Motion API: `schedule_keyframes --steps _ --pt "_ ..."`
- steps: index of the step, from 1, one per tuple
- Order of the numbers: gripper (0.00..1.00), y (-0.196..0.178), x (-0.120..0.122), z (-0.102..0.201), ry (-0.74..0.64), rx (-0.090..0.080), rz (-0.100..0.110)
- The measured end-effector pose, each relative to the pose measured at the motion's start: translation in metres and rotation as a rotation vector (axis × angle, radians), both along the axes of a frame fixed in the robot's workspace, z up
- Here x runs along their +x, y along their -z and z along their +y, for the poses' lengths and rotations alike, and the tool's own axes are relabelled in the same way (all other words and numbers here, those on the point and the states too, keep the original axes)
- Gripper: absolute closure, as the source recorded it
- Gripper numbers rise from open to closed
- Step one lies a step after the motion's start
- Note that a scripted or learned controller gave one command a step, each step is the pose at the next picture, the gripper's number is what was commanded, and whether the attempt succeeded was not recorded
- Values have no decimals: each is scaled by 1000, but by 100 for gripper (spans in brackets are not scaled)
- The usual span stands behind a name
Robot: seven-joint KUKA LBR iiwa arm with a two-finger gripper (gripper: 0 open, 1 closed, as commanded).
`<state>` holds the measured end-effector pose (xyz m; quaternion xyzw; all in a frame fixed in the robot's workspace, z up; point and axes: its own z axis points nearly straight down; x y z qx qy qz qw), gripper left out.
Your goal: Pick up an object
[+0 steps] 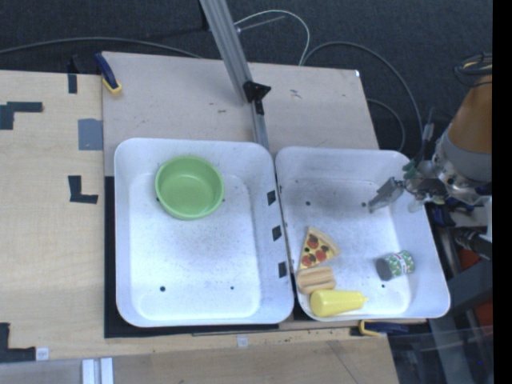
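White plastic made up both bins on the worktop (pixel 200 94). The left bin (pixel 136 294) carried a green bowl (pixel 190 186) near its far side. The right bin (pixel 344 174) held four small things gathered toward its near edge: a pizza slice toy (pixel 317 248), a brown roll (pixel 316 279) just below it, a yellow bottle (pixel 337 302) lying flat against the near wall, and a small can (pixel 396 264) on its side, apart from the others to the right.

The gripper (pixel 386 194) hung over the right bin's far right part, reaching in from the arm (pixel 468 142) at the right edge. Its jaws stood slightly parted with nothing between them; no object lay directly beneath.

As a judgement, no grasp had been started, and the can looked like the nearest candidate. Several things could go wrong. The can, lying on its side, could roll away under a touch from one finger. The pizza slice lay flat and thin, so the fingers might scrape the bin floor and close on nothing. The roll and the bottle sat nearly touching, so a descent there could nudge both or catch neither. The bottle's closeness to the wall left little room for a finger behind it.
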<state>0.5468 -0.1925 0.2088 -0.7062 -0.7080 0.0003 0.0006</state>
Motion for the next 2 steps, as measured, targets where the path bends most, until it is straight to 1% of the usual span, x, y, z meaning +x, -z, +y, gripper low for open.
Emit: schedule_keyframes --steps 1,2 --pt "0 0 0 0 0 0 0" --pt "0 64 1 -2 1 1 6"
